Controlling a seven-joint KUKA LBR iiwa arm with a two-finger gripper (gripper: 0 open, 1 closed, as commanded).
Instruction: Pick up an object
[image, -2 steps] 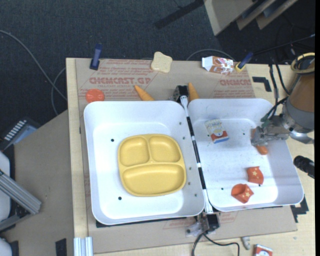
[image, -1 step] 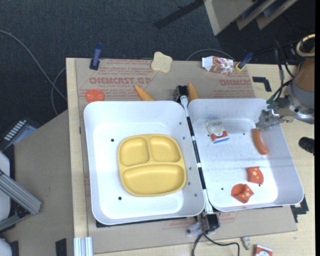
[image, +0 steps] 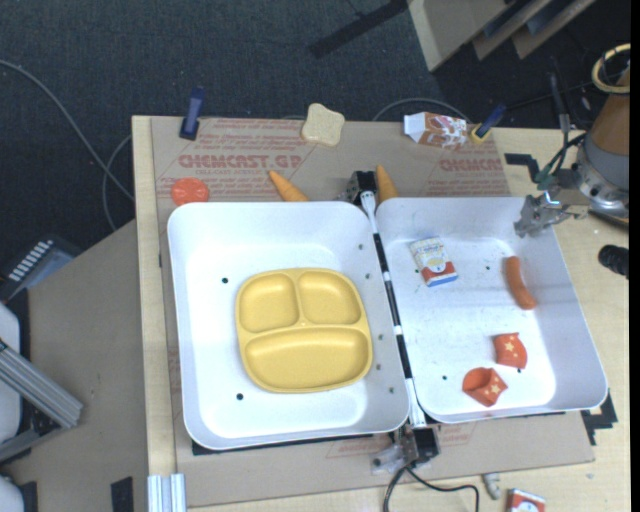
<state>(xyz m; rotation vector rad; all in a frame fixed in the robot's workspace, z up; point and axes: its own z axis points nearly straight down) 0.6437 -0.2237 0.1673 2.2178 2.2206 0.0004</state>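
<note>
The right bin (image: 570, 340) holds a small white and red carton (image: 435, 262), an orange-red sausage (image: 518, 282) and two red toy food pieces (image: 510, 350) (image: 484, 385). My gripper (image: 537, 212) hovers over the bin's far right corner, up and to the right of the sausage and apart from it. Nothing is seen held in it. The grey arm (image: 605, 165) reaches in from the right edge.
The left bin (image: 200, 300) holds a yellow divided plate (image: 303, 328). Behind the bins on the board lie a bread slice (image: 323, 123), a carton (image: 436, 129), two carrots (image: 288, 187) (image: 385, 183), a red disc (image: 188, 190) and blue clamps (image: 191, 112).
</note>
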